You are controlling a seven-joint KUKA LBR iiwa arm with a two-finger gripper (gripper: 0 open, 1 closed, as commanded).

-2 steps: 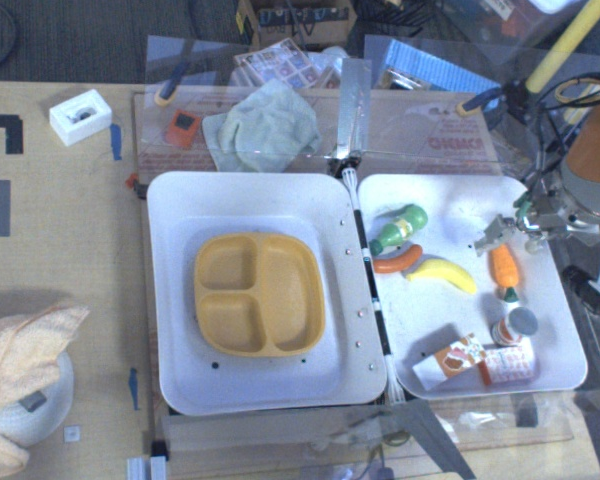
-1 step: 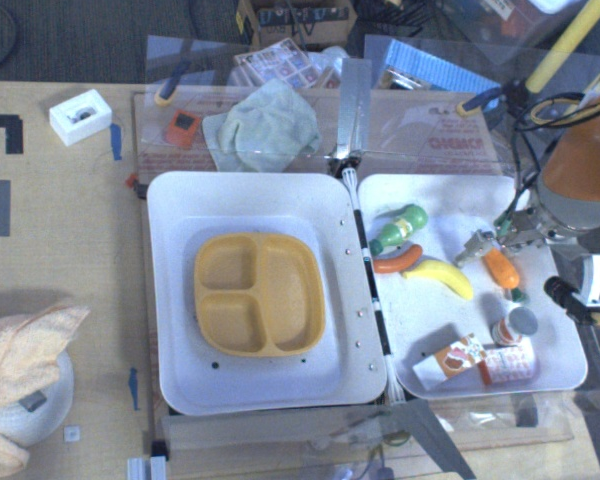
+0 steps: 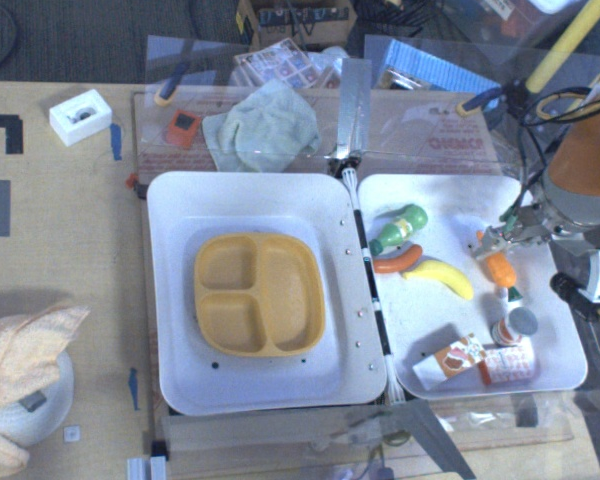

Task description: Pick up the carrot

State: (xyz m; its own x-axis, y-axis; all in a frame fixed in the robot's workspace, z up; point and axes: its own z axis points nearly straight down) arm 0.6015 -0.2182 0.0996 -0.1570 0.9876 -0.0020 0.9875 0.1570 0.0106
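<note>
- Gripper (image 3: 502, 236) low in right bin (image 3: 435, 193), near its far right side; arm entering from right edge of view.
- Jaws: cannot tell whether spread or closed; metal parts too small and cluttered to read.
- Carrot (image 3: 500, 270) just below jaws toward near edge, orange with a bit of green at its lower end; touching or merely beside, not resolvable. Not visibly between jaws, so not counted as held.
- Step in hand, judged: approach or grasp attempt at carrot, lift not yet done.
- Left of jaws: banana (image 3: 440, 275), sausage (image 3: 397, 259), green bottle (image 3: 398, 228), all well apart.
- Below jaws, beyond carrot: small can (image 3: 510, 326) close by, carton (image 3: 480, 360) farther.
- Next move, judged: centring over carrot body, closing across its narrow width, straight lift, avoiding can.
</note>
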